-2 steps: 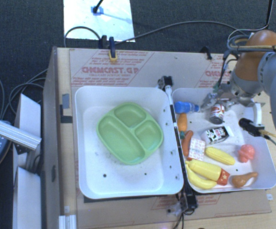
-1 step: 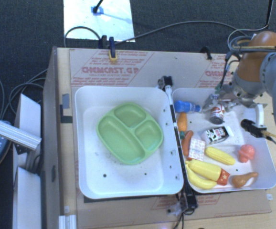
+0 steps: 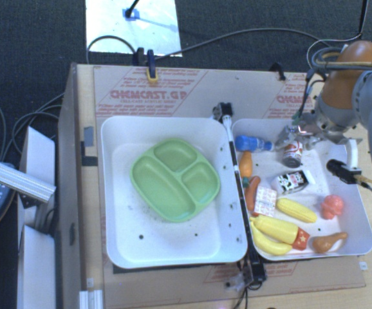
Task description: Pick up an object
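Brown cardboard-faced bench (image 3: pixel 173 85) on dark carpet (image 3: pixel 31 37), two shallow white bins: left bin (image 3: pixel 118 237) with green divided plate (image 3: pixel 175 179); right bin (image 3: pixel 364 234) with toy food, small red-and-white can (image 3: pixel 293 152) under grey gripper (image 3: pixel 297 134), finger state indiscernible

The bench (image 3: pixel 173 85) (topped with printed brown board) bears two white bins: left bin (image 3: pixel 118 192), right bin (image 3: pixel 360 227), side by side

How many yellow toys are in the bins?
3, all in the right bin: a corn cob mid-bin, a yellow piece below it, and a banana nearest the front. Others may be hidden.
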### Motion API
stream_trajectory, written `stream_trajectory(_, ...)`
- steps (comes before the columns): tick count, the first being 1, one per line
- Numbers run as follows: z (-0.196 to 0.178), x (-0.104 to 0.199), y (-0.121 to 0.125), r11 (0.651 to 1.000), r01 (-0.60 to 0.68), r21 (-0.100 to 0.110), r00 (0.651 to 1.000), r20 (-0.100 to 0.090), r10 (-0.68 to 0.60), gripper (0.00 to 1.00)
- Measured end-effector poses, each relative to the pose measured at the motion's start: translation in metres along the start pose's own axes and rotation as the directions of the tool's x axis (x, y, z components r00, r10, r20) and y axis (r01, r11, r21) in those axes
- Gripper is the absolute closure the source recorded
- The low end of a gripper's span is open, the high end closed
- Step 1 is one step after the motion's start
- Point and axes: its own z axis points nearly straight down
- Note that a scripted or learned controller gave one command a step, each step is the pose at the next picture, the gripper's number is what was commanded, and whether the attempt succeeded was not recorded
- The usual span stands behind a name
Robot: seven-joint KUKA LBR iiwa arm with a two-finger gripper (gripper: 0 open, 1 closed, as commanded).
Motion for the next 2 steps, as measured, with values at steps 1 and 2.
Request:
stream_trajectory(1,-0.0001,0.0156,-0.0003,1.000,0.001,0.000,1.000,0.004,-0.001,0.00)
stream_trajectory(2,0.0000,0.0104,-0.0001,1.000,0.000,0.000,1.000,0.001,0.000,0.00)
